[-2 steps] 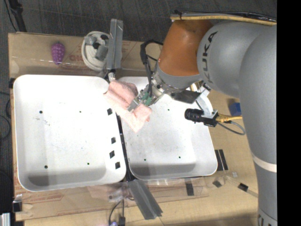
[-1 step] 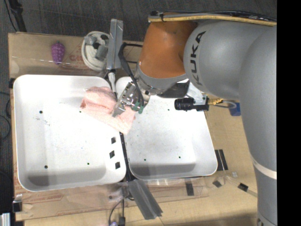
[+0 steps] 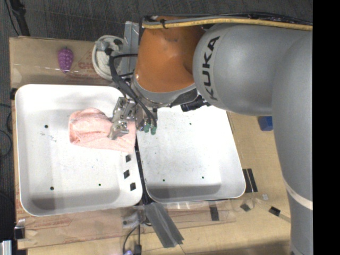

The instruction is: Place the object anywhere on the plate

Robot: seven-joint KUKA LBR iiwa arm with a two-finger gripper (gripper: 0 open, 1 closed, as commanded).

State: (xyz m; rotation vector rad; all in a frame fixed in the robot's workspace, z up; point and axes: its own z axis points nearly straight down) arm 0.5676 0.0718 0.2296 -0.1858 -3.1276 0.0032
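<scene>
KUKA iiwa arm (image 3: 255, 73): smooth, rounded grey housings bearing the maker's name in black capitals. An orange band (image 3: 162, 57) encircles the segment above the wrist. Black cables (image 3: 118, 76) loop along its left flank. The two-finger gripper (image 3: 123, 122) is a bare-metal assembly with what appear to be small green-tipped fittings beside it.

We count two white bins (image 3: 32, 195), one pink cloth (image 3: 90, 127), one purple toy (image 3: 65, 59) on the bench (image 3: 42, 70), one arm (image 3: 249, 62) and one claw (image 3: 121, 122).
</scene>
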